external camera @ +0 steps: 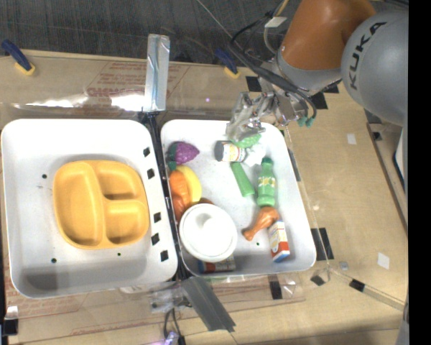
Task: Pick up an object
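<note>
Right bin (296, 192) — white bowl (208, 232) nearest, small carton (279, 240) and drumstick (261, 223) beside it, green bottle (266, 182) and purple grapes (183, 152) beyond. Left bin (21, 192) holds yellow divided tray (100, 201). Farthest — claw (246, 126) low over right bin's back rim, above small jar (231, 152); grip state cannot be told.

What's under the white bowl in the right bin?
The white bowl covers part of an orange toy at its upper left, and a dark item pokes out below its lower edge. Whatever else lies beneath is hidden.
</note>
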`<act>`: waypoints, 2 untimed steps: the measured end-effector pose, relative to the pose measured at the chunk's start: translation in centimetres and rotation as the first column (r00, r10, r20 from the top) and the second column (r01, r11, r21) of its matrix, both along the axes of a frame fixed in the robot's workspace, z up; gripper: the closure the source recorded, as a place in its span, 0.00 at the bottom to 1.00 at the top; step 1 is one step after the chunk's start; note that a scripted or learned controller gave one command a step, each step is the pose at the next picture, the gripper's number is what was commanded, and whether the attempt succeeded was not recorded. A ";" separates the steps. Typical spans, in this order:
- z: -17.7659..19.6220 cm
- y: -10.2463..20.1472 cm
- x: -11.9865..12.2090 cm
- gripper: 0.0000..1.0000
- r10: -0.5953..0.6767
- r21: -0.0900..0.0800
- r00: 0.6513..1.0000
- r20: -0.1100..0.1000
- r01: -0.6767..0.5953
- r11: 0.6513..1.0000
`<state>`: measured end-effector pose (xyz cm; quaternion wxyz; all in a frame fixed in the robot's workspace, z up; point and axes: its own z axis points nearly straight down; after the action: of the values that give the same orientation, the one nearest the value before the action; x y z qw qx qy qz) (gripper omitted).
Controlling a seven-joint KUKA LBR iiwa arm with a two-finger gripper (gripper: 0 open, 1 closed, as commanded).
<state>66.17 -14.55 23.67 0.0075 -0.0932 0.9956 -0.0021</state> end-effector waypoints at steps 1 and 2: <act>1.2 0.0 0.1 1.00 0.002 -0.002 1.000 0.005 -0.002 1.000; 2.3 0.1 0.3 1.00 0.004 -0.003 1.000 0.010 -0.004 1.000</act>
<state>66.42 -14.49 25.97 0.0123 -0.0951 0.9954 -0.0041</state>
